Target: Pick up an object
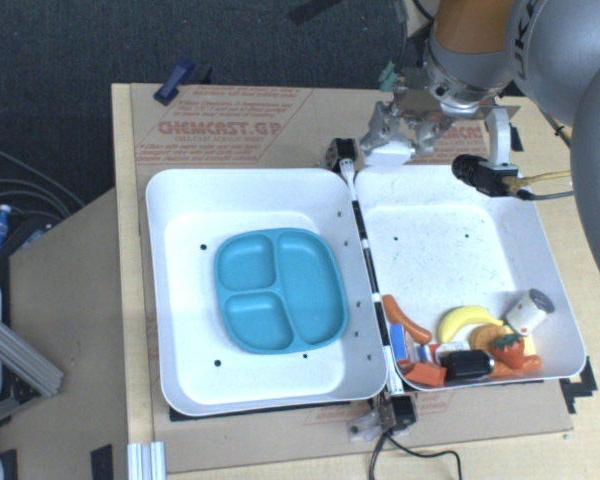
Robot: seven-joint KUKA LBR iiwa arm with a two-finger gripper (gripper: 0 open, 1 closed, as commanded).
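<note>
At the near right corner of the right bin [435, 218] lies a small heap of objects, any of which could be picked: one yellow banana [467, 321], one white cylindrical cup [527, 311] tipped on its side just right of it, one orange-red toy [510, 348] with a green spot, one black block [467, 365], one long orange piece [407, 320] like a sausage, one blue and white tube [398, 344] along the bin's left wall, and one red-orange piece [426, 373] at the near rim. They crowd together, several touching. None of them is between the fingers of the hand [408, 138], which hangs over the far left corner of this bin, well apart from the heap; whether it is open or closed cannot be told. Left of this bin, touching it along a shared edge, sits the left bin [180, 208], holding one blue plate [279, 289] with three compartments, lying flat near its middle. Both bins rest on a brown cardboard-covered surface [240, 118], where one small blue object [173, 82] lies at the far left edge.
</note>
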